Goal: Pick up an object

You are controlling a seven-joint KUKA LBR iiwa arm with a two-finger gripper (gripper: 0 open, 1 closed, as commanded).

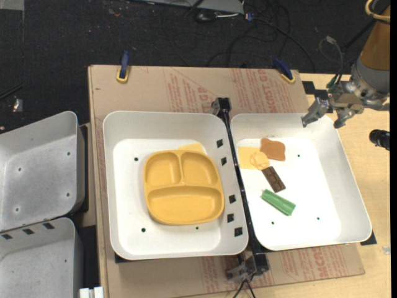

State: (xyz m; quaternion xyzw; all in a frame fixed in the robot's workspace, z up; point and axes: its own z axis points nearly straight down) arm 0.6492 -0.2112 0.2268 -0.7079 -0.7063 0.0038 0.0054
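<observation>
Green, block-shaped, and lying flat: one bar (277,202) sat near the middle of the right bin (347,191), tilted with its lower end toward the near right. Just above it, apart by a thin gap, lay a dark brown bar (273,179), also at a slant. Above that, a pale yellow round piece (259,160) rested on a yellow flat slab (247,156) near the bin's left wall, and an orange-brown piece (273,148) lay just beside them on the right, touching or overlapping the round piece's edge. None of these was held. The gripper (327,118) hung over the far right rim of the right bin, well apart from every item, its two fingers spread and nothing between them. The grey arm with its orange band (377,54) rose from it toward the upper right. The left bin (124,228) bore a yellow divided tray (183,187) with three compartments. Both bins stood on a cardboard sheet (161,85) fixed with clamps (123,66) at the far edge.
</observation>
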